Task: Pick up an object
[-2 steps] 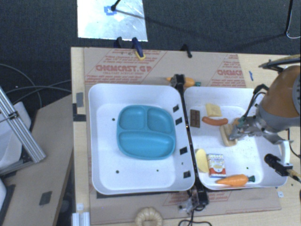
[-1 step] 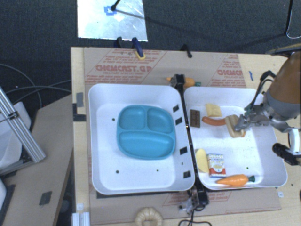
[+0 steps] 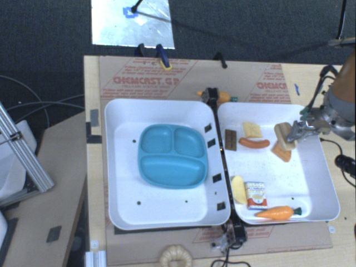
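The tan bread-like piece (image 3: 285, 136) sits at the upper right of the right bin (image 3: 328, 196), touching an orange wedge (image 3: 282, 153). My gripper (image 3: 295, 133) is right on it; I can't tell if it has a hold. I'd lift slowly and straight up, clear of the sausage (image 3: 254, 143).

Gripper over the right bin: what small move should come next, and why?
Probably a short straight descent, then closing. The gripper sits at the far right of the right bin, right over a tan block and an orange wedge. Whether anything is between its fingers cannot be told, so lifting now seems premature.
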Robot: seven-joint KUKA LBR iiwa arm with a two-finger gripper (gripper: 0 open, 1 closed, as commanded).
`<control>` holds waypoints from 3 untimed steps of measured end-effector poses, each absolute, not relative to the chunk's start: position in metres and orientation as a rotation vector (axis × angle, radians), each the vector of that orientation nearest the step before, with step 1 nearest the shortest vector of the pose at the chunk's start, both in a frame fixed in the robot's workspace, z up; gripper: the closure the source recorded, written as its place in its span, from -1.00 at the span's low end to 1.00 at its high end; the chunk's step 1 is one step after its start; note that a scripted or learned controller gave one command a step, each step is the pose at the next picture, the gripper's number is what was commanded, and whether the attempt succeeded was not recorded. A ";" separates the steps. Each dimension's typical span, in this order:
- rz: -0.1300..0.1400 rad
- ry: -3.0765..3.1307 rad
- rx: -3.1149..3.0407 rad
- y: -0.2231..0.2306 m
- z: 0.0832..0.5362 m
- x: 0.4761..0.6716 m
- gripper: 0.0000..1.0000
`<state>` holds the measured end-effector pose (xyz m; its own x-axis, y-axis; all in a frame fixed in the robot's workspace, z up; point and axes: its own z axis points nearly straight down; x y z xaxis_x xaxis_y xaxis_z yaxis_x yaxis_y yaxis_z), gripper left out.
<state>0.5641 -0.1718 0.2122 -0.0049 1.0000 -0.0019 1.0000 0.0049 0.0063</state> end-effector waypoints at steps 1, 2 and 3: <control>0.003 2.225 2.215 -0.172 0.225 0.565 1.00; 0.001 2.231 2.212 -0.113 0.219 0.560 1.00; 0.002 2.231 2.212 -0.065 0.214 0.567 1.00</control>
<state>0.5675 -0.0647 0.2139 -0.0087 1.0000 0.0007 1.0000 0.0087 0.0012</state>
